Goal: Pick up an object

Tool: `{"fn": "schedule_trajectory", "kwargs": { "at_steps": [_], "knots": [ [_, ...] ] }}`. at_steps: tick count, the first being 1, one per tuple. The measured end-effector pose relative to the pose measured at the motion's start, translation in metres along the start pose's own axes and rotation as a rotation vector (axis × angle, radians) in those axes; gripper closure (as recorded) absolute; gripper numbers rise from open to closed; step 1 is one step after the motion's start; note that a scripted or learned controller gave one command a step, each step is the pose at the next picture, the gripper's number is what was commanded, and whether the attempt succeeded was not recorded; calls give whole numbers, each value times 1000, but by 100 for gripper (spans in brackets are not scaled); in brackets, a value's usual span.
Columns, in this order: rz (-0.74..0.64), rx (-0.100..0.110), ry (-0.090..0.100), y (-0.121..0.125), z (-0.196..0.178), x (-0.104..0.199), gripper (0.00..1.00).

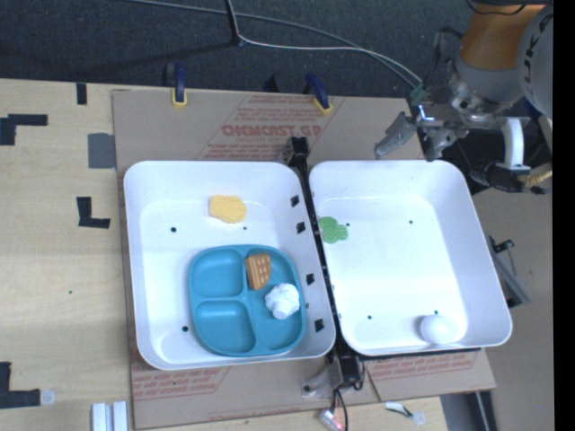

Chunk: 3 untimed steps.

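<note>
My gripper [412, 142] hangs above the far edge of the right bin [467, 241], open, with nothing between its two fingers. In the right bin a green leafy piece [332, 231] lies near the left wall and a white ball [439, 328] rests by the near right corner. The left bin [148, 241] holds a blue divided tray [216, 317]. On the tray sit a brown waffle-like piece [258, 269] and a white crumpled lump [283, 300]. A yellow piece [227, 208] lies on the bin floor behind the tray.
Black clips [297, 150] join the two bins along the middle seam. Cardboard [260, 128] lies under both bins, held by blue and yellow clamps [179, 88] at the back. A cable [296, 34] runs across the dark background.
</note>
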State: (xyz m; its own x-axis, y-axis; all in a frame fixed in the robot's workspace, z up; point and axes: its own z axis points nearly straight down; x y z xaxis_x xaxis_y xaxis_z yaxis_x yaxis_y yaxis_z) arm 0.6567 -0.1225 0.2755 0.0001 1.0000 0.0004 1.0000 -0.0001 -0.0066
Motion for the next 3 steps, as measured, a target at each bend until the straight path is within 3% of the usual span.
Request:
{"fn": "schedule_trajectory", "kwargs": {
  "at_steps": [1, 3],
  "knots": [
    [-1, -6, 0, 1, -4, 0, 0],
    [-1, -2, 0, 4, 85, 5, 0]
  ]
}}
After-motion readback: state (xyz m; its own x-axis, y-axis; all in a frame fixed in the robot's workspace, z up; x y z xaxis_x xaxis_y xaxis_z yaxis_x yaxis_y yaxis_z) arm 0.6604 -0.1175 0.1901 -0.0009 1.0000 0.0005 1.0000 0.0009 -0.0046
